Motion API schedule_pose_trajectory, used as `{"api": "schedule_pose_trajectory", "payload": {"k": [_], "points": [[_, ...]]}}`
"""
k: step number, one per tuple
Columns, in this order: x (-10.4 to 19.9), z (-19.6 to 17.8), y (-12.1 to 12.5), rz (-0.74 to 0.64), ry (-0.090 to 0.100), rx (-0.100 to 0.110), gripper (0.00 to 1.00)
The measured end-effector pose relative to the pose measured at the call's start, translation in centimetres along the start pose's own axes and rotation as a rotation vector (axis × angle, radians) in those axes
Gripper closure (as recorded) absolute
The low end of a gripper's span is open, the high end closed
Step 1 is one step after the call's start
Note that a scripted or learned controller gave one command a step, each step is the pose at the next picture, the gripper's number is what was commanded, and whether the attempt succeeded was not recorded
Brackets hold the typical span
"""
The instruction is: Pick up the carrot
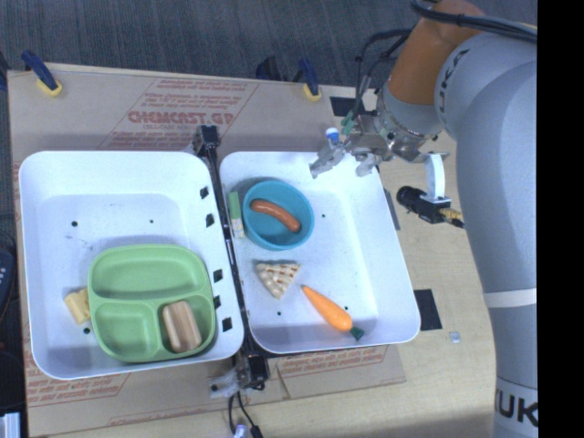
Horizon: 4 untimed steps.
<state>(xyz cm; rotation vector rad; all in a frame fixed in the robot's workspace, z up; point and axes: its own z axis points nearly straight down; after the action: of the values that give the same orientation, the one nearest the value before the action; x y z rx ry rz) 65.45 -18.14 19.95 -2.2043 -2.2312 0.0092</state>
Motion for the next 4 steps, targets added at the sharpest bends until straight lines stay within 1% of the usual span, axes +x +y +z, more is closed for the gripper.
{"api": "schedule_pose_trajectory", "payload": {"k": [1,2,3,4], "points": [[-0.7,4.7,-6.1,-0.18,0.001,0.002,0.0],[1.1,10.1,-11.4,-0.511,-0.006,-0.019,0.0],[0.0,11.0,-16.7,-0.401,0.003,-0.001,0.0],[0.1,9.9,-16.6,-0.414,0.003,0.001,1.0]]}}
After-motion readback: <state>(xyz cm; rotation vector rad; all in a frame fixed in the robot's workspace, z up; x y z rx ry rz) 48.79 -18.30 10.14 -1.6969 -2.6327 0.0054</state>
